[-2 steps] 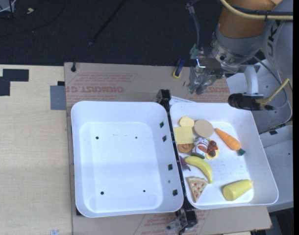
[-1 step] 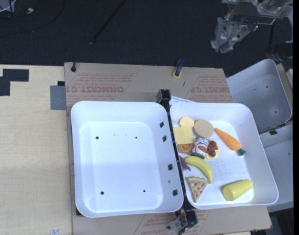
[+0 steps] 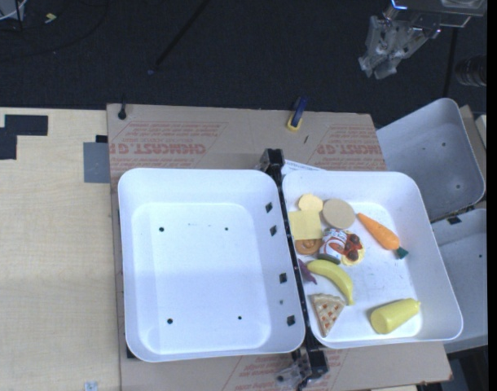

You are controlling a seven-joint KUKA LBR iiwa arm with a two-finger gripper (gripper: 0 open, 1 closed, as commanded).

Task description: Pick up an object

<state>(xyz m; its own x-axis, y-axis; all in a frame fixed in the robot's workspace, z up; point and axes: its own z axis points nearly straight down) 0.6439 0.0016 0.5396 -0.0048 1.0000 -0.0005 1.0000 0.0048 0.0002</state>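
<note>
Two shallow white bins sit side by side on the table, and all the candidate objects lie in the right bin (image 3: 432, 243), gathered toward its left wall. That crowding matters for the pick: the yellow cheese-like wedge (image 3: 306, 223), the tan disc (image 3: 339, 213) and the small red-and-white cluster (image 3: 344, 245) touch or overlap one another, so a grasp there would likely nudge neighbours. The banana (image 3: 333, 276) lies just below that cluster, with the pizza slice (image 3: 326, 311) near the bin's front edge. The carrot (image 3: 380, 231) and the yellow lemon-shaped piece (image 3: 393, 315) lie apart from the rest, with bare bin floor around them; I judge these the easier targets, since fingers could come down on either side without bumping anything. The left bin (image 3: 200, 187) offers a free place for a drop.

The gripper (image 3: 389, 46) hangs high over the dark area beyond the table, well away from the bins, holding nothing that can be seen; whether it is apart or together cannot be told from this angle. The pick is not yet begun.
</note>
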